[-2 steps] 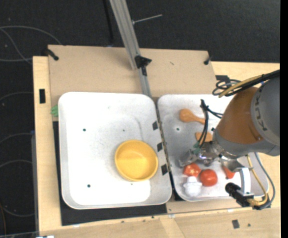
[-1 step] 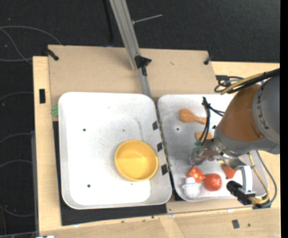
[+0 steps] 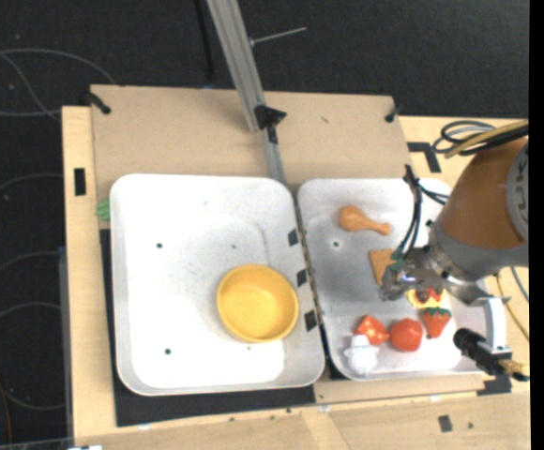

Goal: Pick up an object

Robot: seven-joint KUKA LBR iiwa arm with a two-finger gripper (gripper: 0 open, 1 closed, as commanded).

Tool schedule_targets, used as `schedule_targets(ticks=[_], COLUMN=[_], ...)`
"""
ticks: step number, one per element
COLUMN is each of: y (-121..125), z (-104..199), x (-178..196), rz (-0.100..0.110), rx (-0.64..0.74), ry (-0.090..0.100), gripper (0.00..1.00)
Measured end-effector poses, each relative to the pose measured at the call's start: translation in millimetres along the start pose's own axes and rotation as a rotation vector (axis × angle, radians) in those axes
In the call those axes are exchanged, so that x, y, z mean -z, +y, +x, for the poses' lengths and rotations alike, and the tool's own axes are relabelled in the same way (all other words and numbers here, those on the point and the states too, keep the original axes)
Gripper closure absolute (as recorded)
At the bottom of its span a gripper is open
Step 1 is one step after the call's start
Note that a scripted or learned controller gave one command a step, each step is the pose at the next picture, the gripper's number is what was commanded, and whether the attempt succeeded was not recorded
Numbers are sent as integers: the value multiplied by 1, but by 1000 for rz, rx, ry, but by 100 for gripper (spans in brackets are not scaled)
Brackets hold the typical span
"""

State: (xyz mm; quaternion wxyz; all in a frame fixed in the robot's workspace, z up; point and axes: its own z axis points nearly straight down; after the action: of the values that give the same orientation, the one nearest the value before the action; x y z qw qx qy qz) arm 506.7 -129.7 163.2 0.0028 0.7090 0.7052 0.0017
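My pincer [image 3: 401,284] hangs low over the right bin's [image 3: 347,200] right side, just beside an orange slab [image 3: 381,264]. Whether it is spread or pinching, I cannot tell. Seemingly nothing is lifted yet; the pick remains undone.

Dark, carpet-like floor [image 3: 84,36] with thin trailing cables [image 3: 9,64]; pale wooden bench top [image 3: 188,129]; slanted grey metal pole [image 3: 234,45].

Left bin [image 3: 159,214] open; yellow bowl [image 3: 257,303] only obstacle.
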Motion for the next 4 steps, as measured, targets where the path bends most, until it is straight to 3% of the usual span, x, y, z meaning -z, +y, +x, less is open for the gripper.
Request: schedule_targets(ticks=[1, 2, 4], y=[4, 5, 30], z=[-1, -1, 101], x=[64, 67, 74], rz=[-3, 4, 4], rx=[9, 10, 14], ry=[0, 2, 3], gripper=[100, 100, 100])
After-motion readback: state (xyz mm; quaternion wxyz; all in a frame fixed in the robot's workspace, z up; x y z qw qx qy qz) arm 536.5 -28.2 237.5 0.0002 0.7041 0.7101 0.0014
